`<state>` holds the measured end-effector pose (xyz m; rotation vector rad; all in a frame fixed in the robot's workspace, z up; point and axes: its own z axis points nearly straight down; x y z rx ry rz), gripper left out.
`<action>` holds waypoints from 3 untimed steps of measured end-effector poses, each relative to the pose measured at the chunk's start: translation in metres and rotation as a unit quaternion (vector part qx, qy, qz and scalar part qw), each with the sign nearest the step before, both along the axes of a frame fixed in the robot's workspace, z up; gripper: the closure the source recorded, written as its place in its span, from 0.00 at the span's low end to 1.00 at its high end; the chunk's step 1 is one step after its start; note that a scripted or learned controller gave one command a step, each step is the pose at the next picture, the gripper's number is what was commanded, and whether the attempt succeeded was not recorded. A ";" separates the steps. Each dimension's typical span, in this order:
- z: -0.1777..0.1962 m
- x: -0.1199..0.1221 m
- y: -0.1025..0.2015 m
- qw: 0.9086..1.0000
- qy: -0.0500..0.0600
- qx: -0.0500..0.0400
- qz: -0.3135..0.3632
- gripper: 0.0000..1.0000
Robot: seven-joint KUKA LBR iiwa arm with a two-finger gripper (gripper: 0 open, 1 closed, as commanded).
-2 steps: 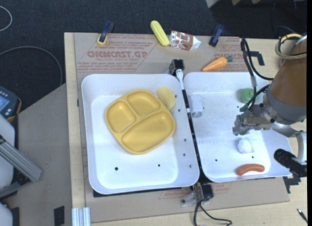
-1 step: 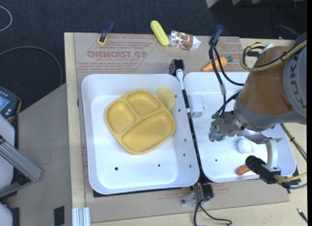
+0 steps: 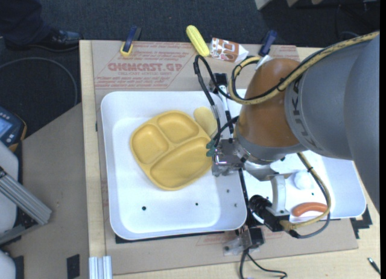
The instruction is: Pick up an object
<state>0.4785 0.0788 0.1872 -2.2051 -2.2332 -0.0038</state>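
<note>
Dark, nubbly carpet (image 3: 54, 6) lies along the left and top of the frame; on it stands the bench (image 3: 151, 67), a pale flat board printed with red lettering, with clamps along its upper edge. The left bin (image 3: 120, 202) is smooth, shallow white plastic with rounded corners; in its middle lies the yellow plate (image 3: 172, 148), matte and moulded, rounded in outline and split into three hollow compartments; a paler yellow piece (image 3: 204, 118) sits at the plate's upper right edge, touching it. I, the gripper (image 3: 219, 162), am a small block of bare metal low at the plate's right rim, under the grey arm with its glossy orange band; how my jaws stand I cannot tell, for the wrist and cables cover them. At the right, the right bin (image 3: 347, 193) holds a rounded orange thing (image 3: 310, 209) and a small white knob (image 3: 300, 180).
</note>
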 end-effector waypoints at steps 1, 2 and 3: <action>0.147 0.002 0.104 1.000 -0.008 0.004 0.002 1.00; 0.221 0.002 0.038 1.000 -0.006 -0.001 -0.009 1.00; 0.226 0.001 0.042 1.000 -0.002 -0.002 -0.005 1.00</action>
